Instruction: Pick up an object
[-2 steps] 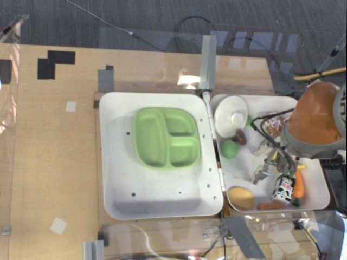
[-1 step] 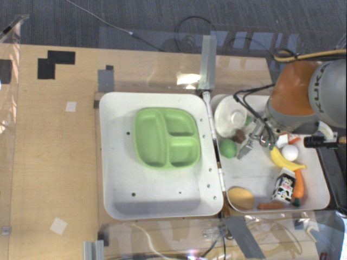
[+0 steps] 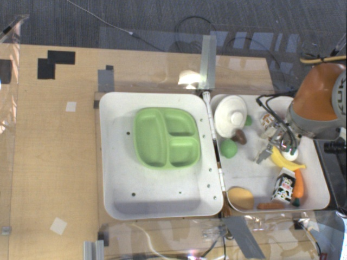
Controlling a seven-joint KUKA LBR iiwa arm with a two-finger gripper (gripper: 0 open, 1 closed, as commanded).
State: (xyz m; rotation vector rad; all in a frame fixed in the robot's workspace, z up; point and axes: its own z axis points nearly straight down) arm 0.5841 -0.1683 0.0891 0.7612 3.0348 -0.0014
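The right bin (image 3: 246, 169) holds several small items. A yellow banana (image 3: 284, 161) lies near its middle right, with an orange carrot (image 3: 299, 186) and a small black-and-white carton (image 3: 283, 188) just below it. My gripper (image 3: 272, 148) hangs over the bin at the banana's upper left end, under the grey and orange wrist. Nothing shows between its tips. A white upturned bowl (image 3: 230, 115) sits at the bin's top left, with a brown lump (image 3: 239, 137) and a green ball (image 3: 229, 149) below it.
A tan bread-like piece (image 3: 242, 197) and a brown sausage (image 3: 270, 205) lie along the right bin's front edge. The left bin (image 3: 116, 199) carries a green divided plate (image 3: 165, 137). A metal divider runs between the bins.
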